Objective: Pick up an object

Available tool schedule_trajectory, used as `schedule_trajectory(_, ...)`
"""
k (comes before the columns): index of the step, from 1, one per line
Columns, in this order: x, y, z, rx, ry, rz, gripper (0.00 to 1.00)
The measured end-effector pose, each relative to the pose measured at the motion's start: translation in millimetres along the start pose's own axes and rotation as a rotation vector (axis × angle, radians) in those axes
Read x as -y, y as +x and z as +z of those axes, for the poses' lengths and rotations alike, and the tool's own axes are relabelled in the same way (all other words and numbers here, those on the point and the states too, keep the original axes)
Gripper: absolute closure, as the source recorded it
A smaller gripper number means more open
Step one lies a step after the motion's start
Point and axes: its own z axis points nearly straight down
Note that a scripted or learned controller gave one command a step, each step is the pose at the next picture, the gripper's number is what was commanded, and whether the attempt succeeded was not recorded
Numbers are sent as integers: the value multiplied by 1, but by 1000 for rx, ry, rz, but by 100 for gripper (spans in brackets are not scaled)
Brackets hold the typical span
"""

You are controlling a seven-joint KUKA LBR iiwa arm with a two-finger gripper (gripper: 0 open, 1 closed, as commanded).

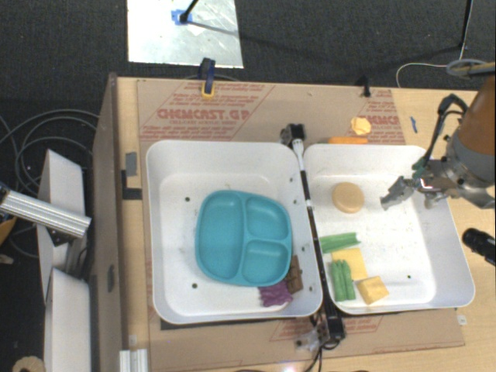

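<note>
Objects to pick: loose food pieces in the right bin (453,242), with nothing yet between the fingers; the nearest candidate is the tan round piece (348,198).
Left bin (174,208): holds a teal divided plate (243,238), with a purple scrap (273,294) and a brown bit (295,276) at its lower right edge.
Right bin contents: the tan round piece in the upper middle; a green strip (338,242) lying roughly across the bin; a yellow slab (353,263) beneath it; a second green piece (342,280) lying lengthwise; a yellow cube (373,289) near the front wall.
Arm: reaches in from the right over the right bin's far right side, wrist turned so the tool points left and slightly down in the picture.
Gripper (391,195): the fingers look apart, a moderate gap, holding nothing; the view is small, so this is a judgement.
Key relation: the tan round piece lies just to the left of the fingertips, near but apart, and its round shape gives no long axis to align with.
Other pieces: farther off, toward the front of the bin.
</note>
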Motion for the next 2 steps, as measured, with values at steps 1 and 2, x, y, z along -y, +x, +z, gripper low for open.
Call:
schedule_trajectory(1, -28, 31, 80, -2, 3, -5, 0)
schedule_trajectory(2, -63, 53, 157, -1, 1, -4, 0)
